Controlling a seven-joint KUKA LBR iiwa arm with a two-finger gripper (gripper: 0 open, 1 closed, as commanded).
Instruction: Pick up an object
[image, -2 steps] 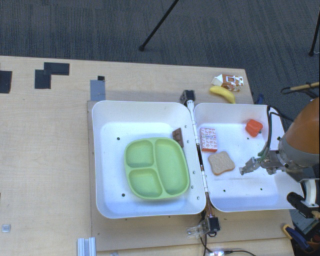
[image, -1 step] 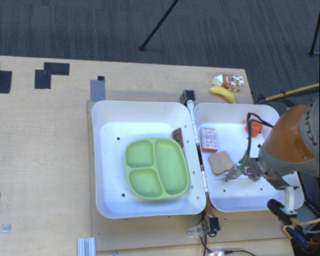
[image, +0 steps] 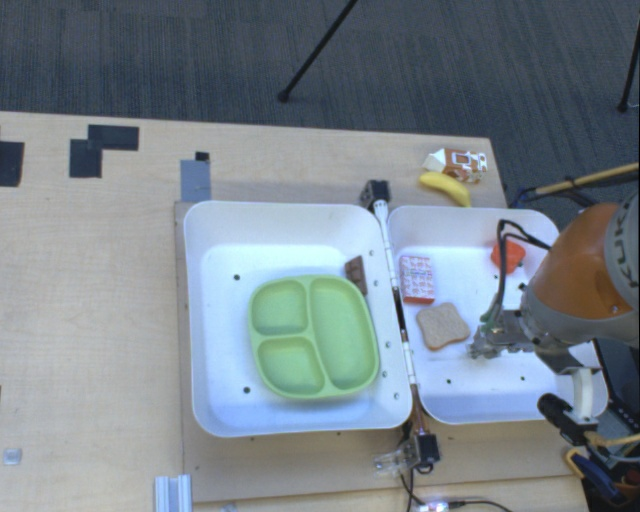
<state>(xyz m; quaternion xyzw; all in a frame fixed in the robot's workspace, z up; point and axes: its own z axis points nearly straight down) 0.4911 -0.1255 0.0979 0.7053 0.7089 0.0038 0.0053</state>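
In the right bin (image: 520, 400) a slice of toast (image: 442, 325) lies near the left wall. A red and white packet (image: 416, 277) lies just behind it, and a small red-orange object (image: 508, 255) sits near the far right corner, partly behind a black cable. My gripper (image: 487, 340) hangs low over the bin floor, just right of the toast, below the grey wrist and orange band (image: 585, 275). I see nothing held in it.
The left bin (image: 215, 300) holds a green divided plate (image: 312, 335) and a small brown piece (image: 355, 268) by its right wall. A yellow banana (image: 445, 187) and a small carton (image: 460, 160) lie on the bench behind the right bin.
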